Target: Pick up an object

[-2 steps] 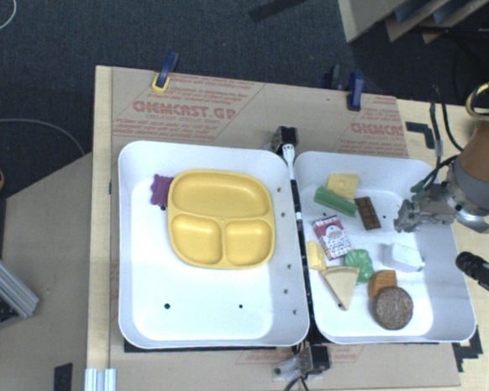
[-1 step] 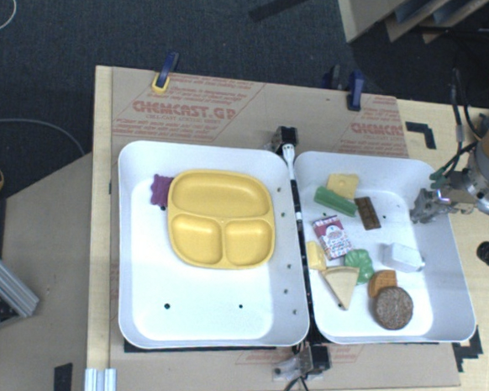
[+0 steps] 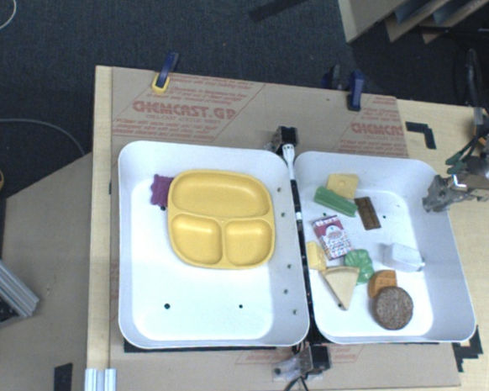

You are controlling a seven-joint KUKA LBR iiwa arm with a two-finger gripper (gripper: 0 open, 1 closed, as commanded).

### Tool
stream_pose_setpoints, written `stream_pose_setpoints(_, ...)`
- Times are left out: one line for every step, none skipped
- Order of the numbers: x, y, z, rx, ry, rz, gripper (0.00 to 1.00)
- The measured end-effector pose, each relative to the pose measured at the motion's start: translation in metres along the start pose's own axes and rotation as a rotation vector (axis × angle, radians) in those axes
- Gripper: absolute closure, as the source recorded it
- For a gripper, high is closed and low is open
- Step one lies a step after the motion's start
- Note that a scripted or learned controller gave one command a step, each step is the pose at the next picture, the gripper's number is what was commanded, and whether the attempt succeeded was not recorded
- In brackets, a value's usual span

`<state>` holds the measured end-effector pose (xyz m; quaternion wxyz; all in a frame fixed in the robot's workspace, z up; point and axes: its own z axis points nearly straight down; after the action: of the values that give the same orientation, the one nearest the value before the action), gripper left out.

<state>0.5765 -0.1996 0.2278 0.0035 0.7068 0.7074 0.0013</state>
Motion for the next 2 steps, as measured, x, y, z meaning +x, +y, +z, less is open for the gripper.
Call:
stream_pose_setpoints(0.048,0.029,-0.009,0.001,0.002,-0.005,1.0)
stream_pose_setpoints(0.102,0.042,0.0,0.006,0.004,-0.005,1.0)
